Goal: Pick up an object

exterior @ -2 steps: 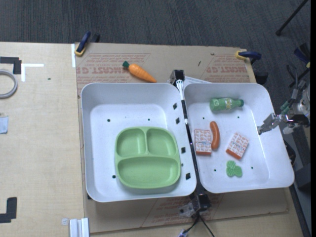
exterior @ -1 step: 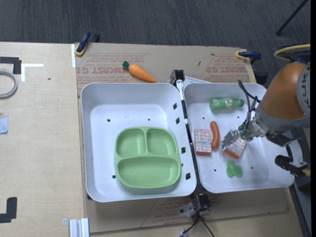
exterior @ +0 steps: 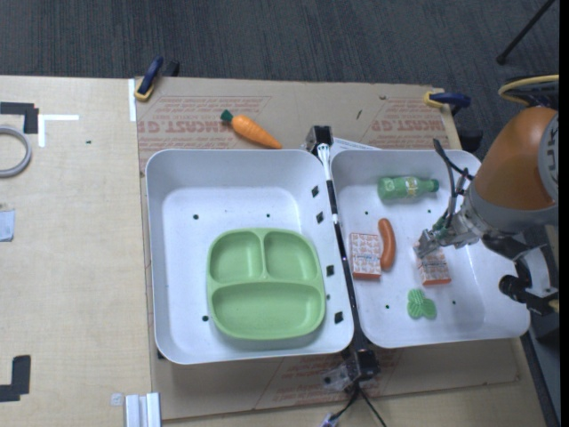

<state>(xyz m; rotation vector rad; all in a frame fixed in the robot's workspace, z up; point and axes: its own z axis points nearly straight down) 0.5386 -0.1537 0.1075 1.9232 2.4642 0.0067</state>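
camera view: right bin (exterior: 498,323) holds green bottle (exterior: 406,186), sausage (exterior: 387,243), patterned box (exterior: 365,256), green leafy piece (exterior: 420,305), small red-and-white carton (exterior: 435,270). pincer (exterior: 437,243) low, just above carton; opening cannot tell. left bin (exterior: 178,238): green divided plate (exterior: 265,285). carrot (exterior: 252,130) on tabletop (exterior: 71,265).

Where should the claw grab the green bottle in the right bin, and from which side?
Grip the green bottle across its body near the middle, coming straight down from above. It lies flat on its side, long axis left-right in the camera view, with bare floor of the right bin on both long sides, so fingers can likely straddle its narrow width. The cap end is thinner and probably slips.
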